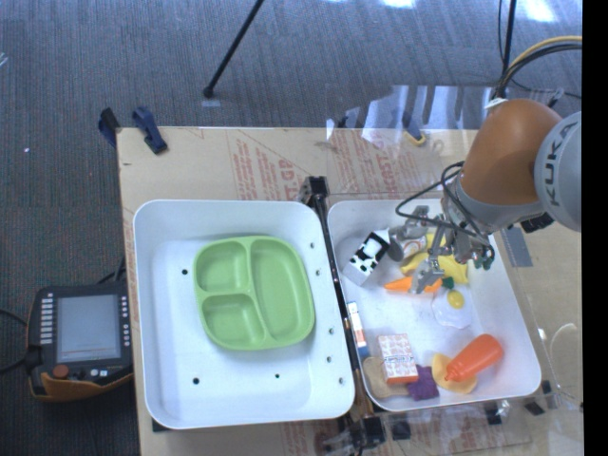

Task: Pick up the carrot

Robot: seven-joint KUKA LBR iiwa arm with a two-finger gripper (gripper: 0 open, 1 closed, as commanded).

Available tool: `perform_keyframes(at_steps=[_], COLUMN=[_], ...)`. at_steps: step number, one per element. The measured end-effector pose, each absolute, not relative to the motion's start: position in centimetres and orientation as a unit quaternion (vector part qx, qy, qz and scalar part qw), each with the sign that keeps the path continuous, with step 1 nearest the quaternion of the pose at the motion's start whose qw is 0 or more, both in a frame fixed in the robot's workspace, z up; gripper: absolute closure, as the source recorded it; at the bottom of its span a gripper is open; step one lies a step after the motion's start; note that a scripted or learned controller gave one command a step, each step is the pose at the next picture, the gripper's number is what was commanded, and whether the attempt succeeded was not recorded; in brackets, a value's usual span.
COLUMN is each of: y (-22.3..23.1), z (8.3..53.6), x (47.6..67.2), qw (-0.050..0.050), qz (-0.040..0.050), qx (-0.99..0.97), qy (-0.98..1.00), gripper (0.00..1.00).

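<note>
Two white bins are seen side by side on the bench from above. The left bin (pixel 161 255) holds a green divided plate (pixel 254 291). In the right bin (pixel 518 335), the arm (pixel 518 160) is reached in from the right, and its gripper (pixel 429 272) is lowered over the carrot (pixel 410 285), which lies near the bin's middle, toward the back. The fingertips are seen at or just above the carrot, but whether it is clasped between them cannot be told. A black-and-white toy (pixel 369 255) lies just left of the gripper, and yellow pieces (pixel 454 274) are seen just to its right. Toward the front of the bin, an orange bottle (pixel 473 357), a small box (pixel 396 357) and a purple piece (pixel 423 388) are gathered
</note>
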State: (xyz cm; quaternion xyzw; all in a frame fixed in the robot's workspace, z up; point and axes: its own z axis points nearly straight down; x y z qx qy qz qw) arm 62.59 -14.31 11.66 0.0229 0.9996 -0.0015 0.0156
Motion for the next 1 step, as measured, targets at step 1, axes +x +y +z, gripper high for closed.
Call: perform_keyframes(at_steps=[1], y=[-16.73], z=[8.74], x=[56.28], qw=[0.0], qz=[0.0006], qx=[0.061], qy=[0.998], gripper=[0.0])
